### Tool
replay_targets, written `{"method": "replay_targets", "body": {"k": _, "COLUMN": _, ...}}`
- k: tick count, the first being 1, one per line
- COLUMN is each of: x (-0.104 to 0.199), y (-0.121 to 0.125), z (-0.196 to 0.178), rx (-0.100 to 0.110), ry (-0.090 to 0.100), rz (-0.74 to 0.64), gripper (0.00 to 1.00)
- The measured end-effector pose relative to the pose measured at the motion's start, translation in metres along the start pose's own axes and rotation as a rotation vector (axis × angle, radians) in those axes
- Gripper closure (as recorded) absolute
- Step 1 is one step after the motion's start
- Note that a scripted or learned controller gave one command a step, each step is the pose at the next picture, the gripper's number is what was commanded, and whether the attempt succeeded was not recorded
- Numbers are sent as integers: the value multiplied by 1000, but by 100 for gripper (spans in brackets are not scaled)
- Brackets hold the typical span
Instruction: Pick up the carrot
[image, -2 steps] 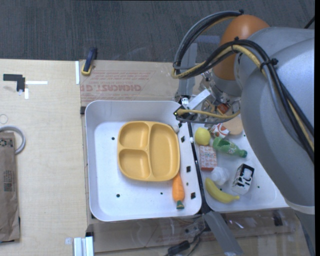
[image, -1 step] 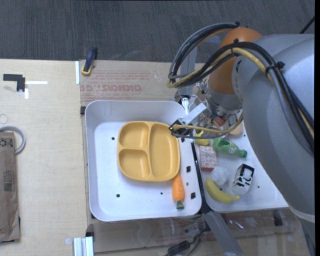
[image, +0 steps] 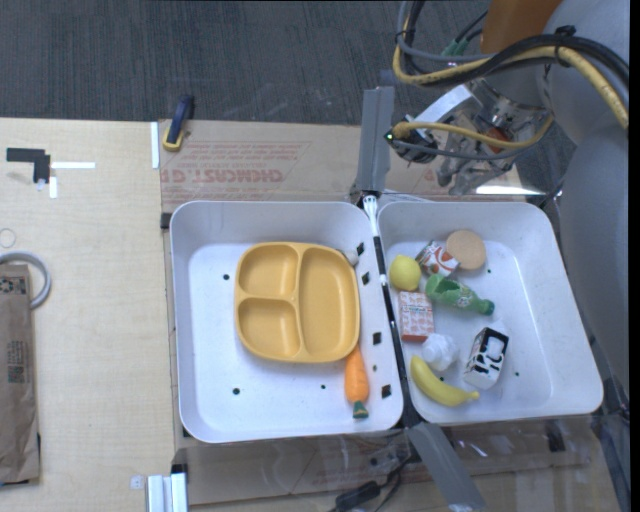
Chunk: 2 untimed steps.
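The end effector (image: 462, 165) hangs above the far rim of the right bin (image: 560, 300); whether it is open or closed I cannot tell. The carrot (image: 356, 381) lies in the left bin (image: 200, 330), at five o'clock of the yellow plate (image: 298, 300), touching its edge. A good grasp likely spans its narrow width, clear of the plate and the bin wall.

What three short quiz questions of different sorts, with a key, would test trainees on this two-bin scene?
1. True or false: the carrot lies in the same bin as the yellow tray.
2. Which bin holds the banana? A left, B right.
3. Fill in: the carrot lies just below the tray's lower ___ corner.
Key: 1 true; 2 B; 3 right.
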<state>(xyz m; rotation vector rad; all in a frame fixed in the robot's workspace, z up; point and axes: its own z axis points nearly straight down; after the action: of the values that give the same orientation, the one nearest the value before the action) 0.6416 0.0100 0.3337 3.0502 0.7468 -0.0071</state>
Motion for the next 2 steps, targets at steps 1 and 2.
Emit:
{"method": "replay_targets", "body": {"k": 1, "x": -25, "y": 21, "z": -107, "rx": 0, "ry": 0, "rz": 55, "gripper": 100}}
{"method": "replay_targets", "body": {"k": 2, "x": -7, "y": 14, "z": 63, "rx": 1, "ry": 1, "rz": 284, "gripper": 100}}
